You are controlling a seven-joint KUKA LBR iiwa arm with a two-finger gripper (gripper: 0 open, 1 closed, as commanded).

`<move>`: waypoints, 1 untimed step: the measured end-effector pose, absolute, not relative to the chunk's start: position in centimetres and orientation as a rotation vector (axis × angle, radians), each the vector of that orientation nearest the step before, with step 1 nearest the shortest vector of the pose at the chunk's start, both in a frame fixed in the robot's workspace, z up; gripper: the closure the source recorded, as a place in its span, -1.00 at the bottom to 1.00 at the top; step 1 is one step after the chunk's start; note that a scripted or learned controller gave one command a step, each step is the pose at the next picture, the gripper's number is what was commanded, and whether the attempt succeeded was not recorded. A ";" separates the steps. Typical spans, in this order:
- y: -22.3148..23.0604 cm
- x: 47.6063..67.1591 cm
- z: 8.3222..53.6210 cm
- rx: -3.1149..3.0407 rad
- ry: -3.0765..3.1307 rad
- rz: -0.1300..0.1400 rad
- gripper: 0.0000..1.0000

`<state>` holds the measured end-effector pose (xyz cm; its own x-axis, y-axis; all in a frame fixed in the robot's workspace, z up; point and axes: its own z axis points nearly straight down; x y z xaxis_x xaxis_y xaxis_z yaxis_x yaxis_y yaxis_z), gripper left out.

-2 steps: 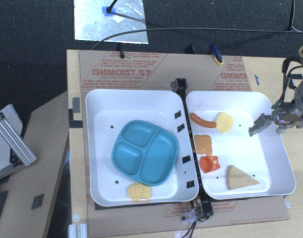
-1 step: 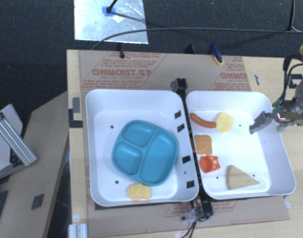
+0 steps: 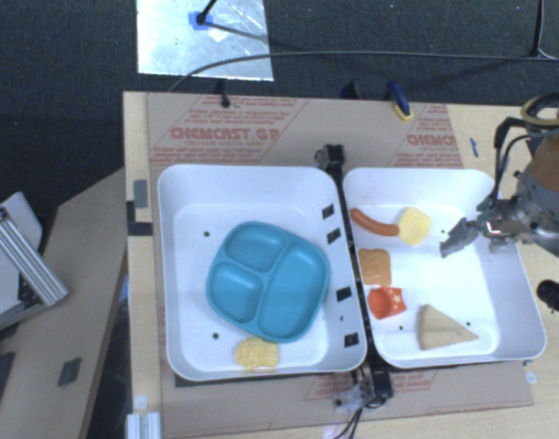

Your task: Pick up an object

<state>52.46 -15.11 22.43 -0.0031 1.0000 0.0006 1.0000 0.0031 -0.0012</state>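
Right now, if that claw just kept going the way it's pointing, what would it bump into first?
Probably the yellow round piece. The claw points left across the right bin, and that piece lies nearest in its line, with the sausage just beyond. Height is hard to judge from above, so it might pass over.

floor [image 3: 59,80]: dark blue-grey carpet | far: shiny foil sheet [image 3: 203,26] with blue tape, black cable across | surface [image 3: 288,122]: pale wood under printed brown cardboard | left: aluminium frame rail [image 3: 23,259] | light: even
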 end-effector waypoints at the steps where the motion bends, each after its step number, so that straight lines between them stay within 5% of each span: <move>1: -16.1 52.5 17.5 -2.220 -2.222 0.001 -1.00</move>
